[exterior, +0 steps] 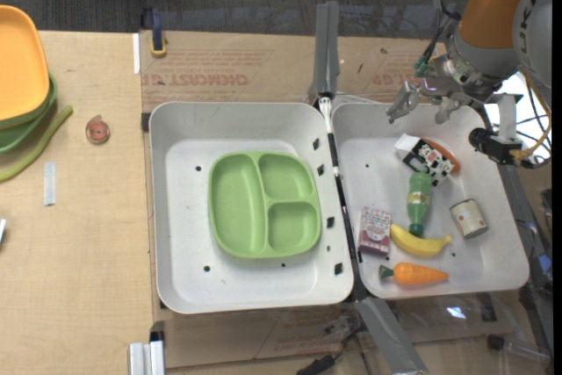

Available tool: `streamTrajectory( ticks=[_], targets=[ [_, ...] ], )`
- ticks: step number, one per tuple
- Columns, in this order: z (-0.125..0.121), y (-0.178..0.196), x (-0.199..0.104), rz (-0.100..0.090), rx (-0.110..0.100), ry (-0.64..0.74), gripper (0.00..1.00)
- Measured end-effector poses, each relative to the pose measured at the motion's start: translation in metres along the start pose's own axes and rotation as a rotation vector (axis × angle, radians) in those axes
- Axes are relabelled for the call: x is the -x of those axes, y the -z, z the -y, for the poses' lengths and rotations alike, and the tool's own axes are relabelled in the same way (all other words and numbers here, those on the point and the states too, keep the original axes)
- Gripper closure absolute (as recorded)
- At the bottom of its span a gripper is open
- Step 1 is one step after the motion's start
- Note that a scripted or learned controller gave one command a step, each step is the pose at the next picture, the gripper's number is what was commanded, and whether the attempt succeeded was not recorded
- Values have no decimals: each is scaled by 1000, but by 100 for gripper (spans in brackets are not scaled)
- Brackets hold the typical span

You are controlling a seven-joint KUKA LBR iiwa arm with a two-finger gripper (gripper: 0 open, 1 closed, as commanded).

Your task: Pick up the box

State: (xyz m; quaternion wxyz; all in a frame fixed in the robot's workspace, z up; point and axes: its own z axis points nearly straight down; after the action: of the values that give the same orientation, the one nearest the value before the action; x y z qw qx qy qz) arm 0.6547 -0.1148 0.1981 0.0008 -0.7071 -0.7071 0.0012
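A small pink-and-white box [375, 230] lies flat in the right bin [371, 167], close to its left wall. A banana [420, 241] lies just to the right of the box. My gripper [422, 105] hangs over the bin's far edge, well beyond the box and to its right. Its fingers are spread open with nothing between them. A black-and-white patterned carton [425, 156] with an orange end sits just in front of the gripper.
The right bin also holds a green bottle [419, 202], a carrot [413, 275] and a small grey can [469, 218]. A green divided plate [264, 204] lies in the left bin [176, 189]. Stacked orange and green dishes [19, 79] sit at the far left.
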Motion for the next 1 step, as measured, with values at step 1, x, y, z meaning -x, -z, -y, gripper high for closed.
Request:
streamTrajectory(
  ticks=[1],
  targets=[
    [37, -77, 1, 3, 24, -64, 0]
  ],
)
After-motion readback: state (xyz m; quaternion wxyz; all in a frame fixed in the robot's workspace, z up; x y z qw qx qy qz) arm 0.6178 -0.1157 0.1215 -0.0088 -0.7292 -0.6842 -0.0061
